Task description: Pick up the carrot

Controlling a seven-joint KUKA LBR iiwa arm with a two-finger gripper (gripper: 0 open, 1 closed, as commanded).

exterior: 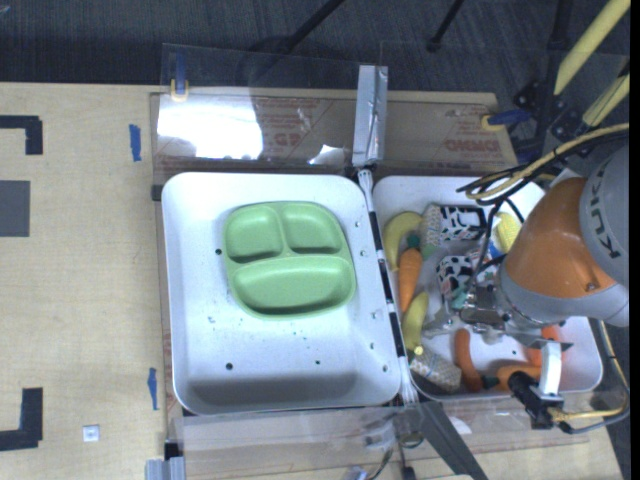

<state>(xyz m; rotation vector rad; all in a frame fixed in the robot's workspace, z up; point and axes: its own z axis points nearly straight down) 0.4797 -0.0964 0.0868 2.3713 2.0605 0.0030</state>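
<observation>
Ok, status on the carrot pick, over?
Gripper low in the right bin, grip state unreadable. Carrot lies near that bin's left wall, apart from the gripper. Yellow toys and a cow-patterned piece crowd around it.

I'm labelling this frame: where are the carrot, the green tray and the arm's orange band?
carrot (409, 277): camera view, mid-body.
green tray (289, 258): camera view, central ridge.
orange band (553, 240): camera view, its top face.

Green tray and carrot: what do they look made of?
Green tray: probably molded plastic, matte with a soft sheen; rounded compartment walls, uniform colour. Carrot: looks like toy plastic, smooth, flat even orange; too small to be sure.
</observation>
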